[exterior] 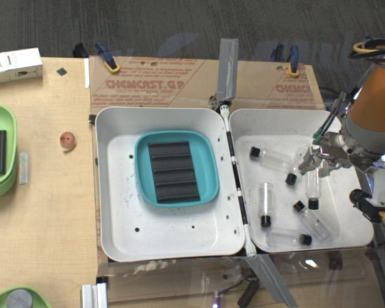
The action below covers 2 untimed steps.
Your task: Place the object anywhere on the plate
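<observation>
Your two-finger gripper (310, 161) hangs over the right white bin (346, 239); I cannot tell how it is set. The clear plastic vials with black caps (265, 204) lie there, none on the teal square plate (208, 172). Everything remains, I judge.

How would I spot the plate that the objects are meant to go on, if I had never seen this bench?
Look at the left white bin of the two side by side. In its middle lies the plate, a rounded square in teal with a dark ribbed block on it. It is the only coloured dish in either bin; the right bin holds small clear vials with black caps.
</observation>
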Motion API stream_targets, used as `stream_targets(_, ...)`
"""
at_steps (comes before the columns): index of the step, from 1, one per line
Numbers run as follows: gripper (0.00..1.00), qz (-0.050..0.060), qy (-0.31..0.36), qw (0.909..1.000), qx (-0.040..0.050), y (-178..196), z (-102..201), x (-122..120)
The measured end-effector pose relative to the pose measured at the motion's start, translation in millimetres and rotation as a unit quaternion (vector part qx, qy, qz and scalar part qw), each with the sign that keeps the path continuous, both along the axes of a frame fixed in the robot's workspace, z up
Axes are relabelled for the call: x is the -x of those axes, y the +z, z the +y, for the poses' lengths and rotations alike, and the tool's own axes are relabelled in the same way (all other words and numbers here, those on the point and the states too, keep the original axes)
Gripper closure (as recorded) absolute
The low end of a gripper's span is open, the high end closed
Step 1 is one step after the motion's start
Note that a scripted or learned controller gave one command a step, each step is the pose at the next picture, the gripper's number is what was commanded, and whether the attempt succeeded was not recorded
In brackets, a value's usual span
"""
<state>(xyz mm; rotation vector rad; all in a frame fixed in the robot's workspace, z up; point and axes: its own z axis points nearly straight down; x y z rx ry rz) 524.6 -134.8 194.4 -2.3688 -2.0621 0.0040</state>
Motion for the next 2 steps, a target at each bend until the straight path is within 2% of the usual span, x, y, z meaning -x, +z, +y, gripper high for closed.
stream_targets(1, 1.0, 0.0, 0.097, 0.9953, -0.0004, -3.8, 130.6, -0.9)
stream_targets(2, 0.0, 0.0, 0.096, 0.9954, -0.0003, -3.8, 130.4, -0.9)
